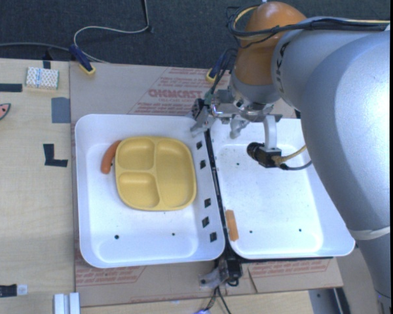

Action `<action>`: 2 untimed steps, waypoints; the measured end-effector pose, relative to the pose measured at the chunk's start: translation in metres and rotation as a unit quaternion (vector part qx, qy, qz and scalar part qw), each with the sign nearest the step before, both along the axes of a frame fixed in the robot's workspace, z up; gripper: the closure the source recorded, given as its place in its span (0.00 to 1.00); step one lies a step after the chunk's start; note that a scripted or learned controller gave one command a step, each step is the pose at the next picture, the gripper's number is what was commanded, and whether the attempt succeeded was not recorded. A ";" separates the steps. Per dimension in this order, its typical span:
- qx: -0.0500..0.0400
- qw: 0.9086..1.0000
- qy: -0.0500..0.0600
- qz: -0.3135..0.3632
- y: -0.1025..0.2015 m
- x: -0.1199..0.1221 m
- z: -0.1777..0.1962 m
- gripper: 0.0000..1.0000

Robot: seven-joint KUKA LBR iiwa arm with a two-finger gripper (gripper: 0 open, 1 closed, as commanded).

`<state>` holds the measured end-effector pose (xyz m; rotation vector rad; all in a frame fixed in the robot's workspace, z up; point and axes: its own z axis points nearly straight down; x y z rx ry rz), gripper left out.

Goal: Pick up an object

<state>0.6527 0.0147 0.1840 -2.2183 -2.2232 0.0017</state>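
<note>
The grey arm (340, 110) fills the right of the scene, nearest the camera, reaching over the right bin (275, 241). Its gripper (239, 120) hangs above that bin's far left corner; whether the fingers are open or closed cannot be told. A small orange object (231, 224) lies near the divider, well apart. A yellow plate (155, 173) and a second orange piece (107, 157) sit in the left bin (144, 247). Nothing appears grasped yet; next the arm must choose a target and descend.

Yellow divided plate (156, 173), orange carrot (108, 157), white bins (95, 241)
</note>
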 end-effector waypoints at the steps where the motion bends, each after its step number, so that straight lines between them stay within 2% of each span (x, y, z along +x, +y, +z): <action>1: -0.001 1.000 0.000 -0.001 -0.055 0.015 0.000 0.00; 2: -0.009 1.000 -0.003 -0.004 0.047 0.017 -0.033 0.00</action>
